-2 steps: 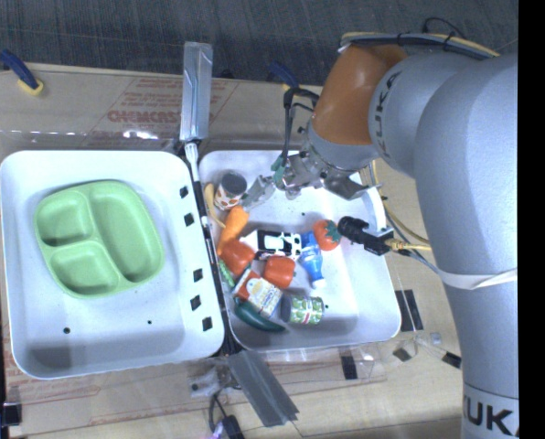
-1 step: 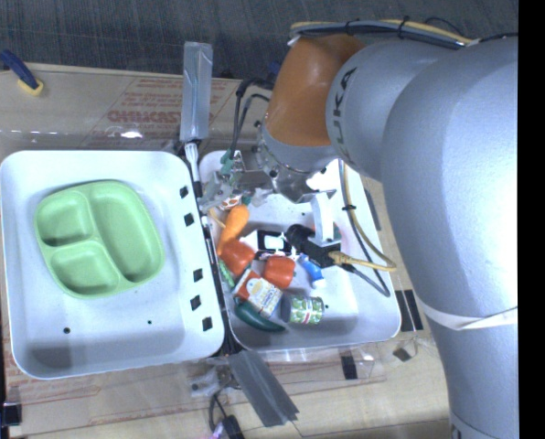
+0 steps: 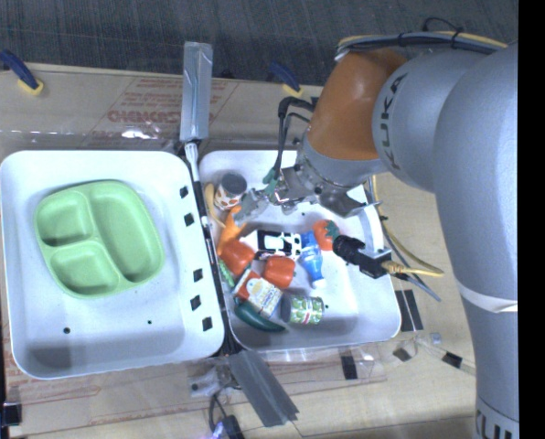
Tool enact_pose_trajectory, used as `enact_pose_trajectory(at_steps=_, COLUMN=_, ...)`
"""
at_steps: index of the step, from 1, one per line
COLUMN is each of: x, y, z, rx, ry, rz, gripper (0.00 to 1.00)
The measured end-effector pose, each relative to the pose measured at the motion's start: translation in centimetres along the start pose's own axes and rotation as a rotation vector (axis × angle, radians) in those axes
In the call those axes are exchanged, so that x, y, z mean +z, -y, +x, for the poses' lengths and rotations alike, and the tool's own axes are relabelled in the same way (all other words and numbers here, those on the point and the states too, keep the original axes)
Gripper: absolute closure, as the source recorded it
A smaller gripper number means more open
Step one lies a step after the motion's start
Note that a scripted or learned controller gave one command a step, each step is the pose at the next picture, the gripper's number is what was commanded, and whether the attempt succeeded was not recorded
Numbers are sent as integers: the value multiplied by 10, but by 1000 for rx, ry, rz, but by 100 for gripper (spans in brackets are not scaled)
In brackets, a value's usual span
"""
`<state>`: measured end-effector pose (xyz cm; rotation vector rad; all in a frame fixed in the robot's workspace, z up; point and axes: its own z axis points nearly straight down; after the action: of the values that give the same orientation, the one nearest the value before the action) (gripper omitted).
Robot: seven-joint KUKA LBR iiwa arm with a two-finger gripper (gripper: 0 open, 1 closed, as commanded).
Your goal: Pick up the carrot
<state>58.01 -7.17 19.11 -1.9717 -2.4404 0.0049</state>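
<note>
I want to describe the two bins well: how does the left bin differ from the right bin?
The left bin holds one green divided plate; the right bin holds a crowded pile of small toys. The arm reaches over the right bin, not the left bin. Both are shallow and white.

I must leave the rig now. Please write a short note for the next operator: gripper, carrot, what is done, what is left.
Gripper: low over the back of the right bin, above the toys; finger state unclear.
Carrot: lies in the right bin near its left wall, just beside the gripper, among other toys.
Left bin: holds a green tray.
Done: nothing confirmed.
Left: grasp and lift the carrot.
</note>
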Motion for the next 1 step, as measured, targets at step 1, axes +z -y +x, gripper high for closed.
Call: enact_pose_trajectory(at_steps=1, x=-2, y=-2, z=21, rx=16, ry=-1, rz=2, gripper=0)
